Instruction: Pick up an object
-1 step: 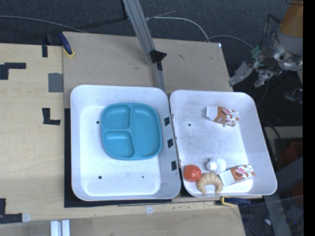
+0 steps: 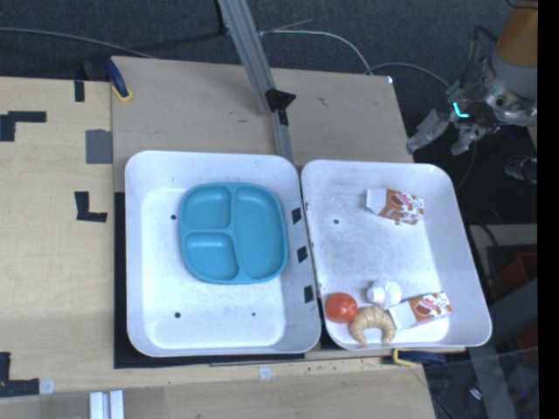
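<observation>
Camera view: I see the gripper (image 2: pixel 454 129) open and carrying nothing, off beyond the right bin (image 2: pixel 441 182) top-right corner, arm angled in from upper right; likely target the croissant (image 2: pixel 373 324) at the bin's near edge beside 1 red ball (image 2: pixel 341 305), probably light, stiffish, best pinched mid-body.

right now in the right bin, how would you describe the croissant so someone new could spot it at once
Start at the right white bin and go to its near edge, where several small items cluster. The croissant lies at the front of that cluster, just right of the red ball and below a small white object. It alone is tan and crescent-shaped.
</observation>
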You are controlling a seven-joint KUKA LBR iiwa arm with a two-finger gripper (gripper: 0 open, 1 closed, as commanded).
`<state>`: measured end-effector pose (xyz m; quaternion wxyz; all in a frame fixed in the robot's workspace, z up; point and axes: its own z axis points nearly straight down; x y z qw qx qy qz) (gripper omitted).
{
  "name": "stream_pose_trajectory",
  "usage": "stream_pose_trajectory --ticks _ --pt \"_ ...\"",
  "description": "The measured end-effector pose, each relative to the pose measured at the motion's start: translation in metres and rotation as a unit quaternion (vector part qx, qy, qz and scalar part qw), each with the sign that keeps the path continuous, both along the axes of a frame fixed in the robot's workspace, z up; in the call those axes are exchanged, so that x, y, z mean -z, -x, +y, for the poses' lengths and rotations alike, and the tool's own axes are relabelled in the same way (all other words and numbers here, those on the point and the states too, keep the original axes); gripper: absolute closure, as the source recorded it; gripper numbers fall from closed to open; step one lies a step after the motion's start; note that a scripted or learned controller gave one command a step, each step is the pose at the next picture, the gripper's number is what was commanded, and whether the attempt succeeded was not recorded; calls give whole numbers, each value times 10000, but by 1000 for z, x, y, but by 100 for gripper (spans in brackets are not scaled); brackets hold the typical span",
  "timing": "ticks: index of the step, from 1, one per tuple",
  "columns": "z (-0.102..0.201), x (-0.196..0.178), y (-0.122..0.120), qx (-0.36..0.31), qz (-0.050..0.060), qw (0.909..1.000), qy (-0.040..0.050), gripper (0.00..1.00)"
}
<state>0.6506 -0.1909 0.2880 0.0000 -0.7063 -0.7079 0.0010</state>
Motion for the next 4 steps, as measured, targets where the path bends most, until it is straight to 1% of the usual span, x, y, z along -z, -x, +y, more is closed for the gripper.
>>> stream_pose_trajectory --ticks 1,2,3,4 --pt "-1 52 -6 -1 20 10000 -4 0" --pt "4 97 -1 0 22 10000 -6 0" --pt "9 160 -4 -4 23 10000 -7 0" --pt "10 146 -5 -13 -1 10000 -1 100"
